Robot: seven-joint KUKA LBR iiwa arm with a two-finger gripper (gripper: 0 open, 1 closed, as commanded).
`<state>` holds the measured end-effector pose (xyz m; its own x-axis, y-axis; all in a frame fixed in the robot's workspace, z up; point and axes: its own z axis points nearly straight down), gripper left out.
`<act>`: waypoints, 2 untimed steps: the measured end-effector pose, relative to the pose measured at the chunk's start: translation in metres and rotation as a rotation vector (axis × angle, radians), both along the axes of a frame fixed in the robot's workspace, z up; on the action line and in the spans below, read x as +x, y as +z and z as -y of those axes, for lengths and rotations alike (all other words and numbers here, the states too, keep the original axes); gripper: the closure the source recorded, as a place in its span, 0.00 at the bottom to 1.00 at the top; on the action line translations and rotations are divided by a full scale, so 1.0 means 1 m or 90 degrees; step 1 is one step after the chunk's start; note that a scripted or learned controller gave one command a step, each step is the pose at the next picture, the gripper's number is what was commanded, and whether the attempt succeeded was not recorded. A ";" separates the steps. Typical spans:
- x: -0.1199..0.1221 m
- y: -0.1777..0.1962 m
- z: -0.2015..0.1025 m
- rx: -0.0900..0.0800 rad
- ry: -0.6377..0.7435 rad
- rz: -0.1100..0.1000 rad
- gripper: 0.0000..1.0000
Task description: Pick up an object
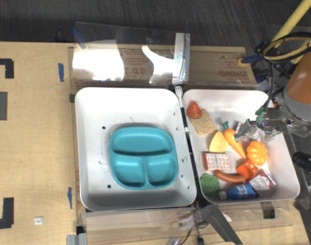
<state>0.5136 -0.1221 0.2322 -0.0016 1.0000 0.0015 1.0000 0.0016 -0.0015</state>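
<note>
Two shallow white plastic bins side by side on a tan bench. Left bin (89,137) holds a teal plastic divided tray (143,156) w/ three compartments, sitting approx. centre.

Right bin (288,160) carries the toy food pile. From the bin's centre: small red strawberry-like piece (194,110) at 11 o'clock, touching a beige bread slice (204,122) just below it. Yellow cheese wedge (219,143) at about 9 o'clock. Orange carrot-shaped piece (234,142) near centre, slanting from 11 to 5. Round orange pumpkin-like fruit (257,152) at 3 o'clock. Red-and-white patterned carton (218,162) at 8 o'clock. Reddish-brown sausage (229,177) at 6 o'clock, lying approx. level. Green leafy veg (211,184) at 7 o'clock in the bin's corner. Blue bottle w/ label (240,192) at 6 o'clock along the near wall, on its side. Small pink-and-white box (264,181) at 5 o'clock, beside an orange-red lump (249,169).

Grey arm w/ orange band comes in from 3 o'clock. Gripper (250,129) is low over the right bin at about 2 o'clock, just above the carrot's upper end and the pumpkin. Fingers blur into dark hardware, so can't tell whether they're spread or closed; nothing visibly between them.
</note>
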 end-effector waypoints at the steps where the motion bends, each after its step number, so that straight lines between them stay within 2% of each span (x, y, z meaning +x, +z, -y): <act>1: 0.022 -0.144 0.023 -0.002 -0.067 0.006 0.00; 2: 0.023 -0.133 0.024 -0.002 -0.069 0.009 1.00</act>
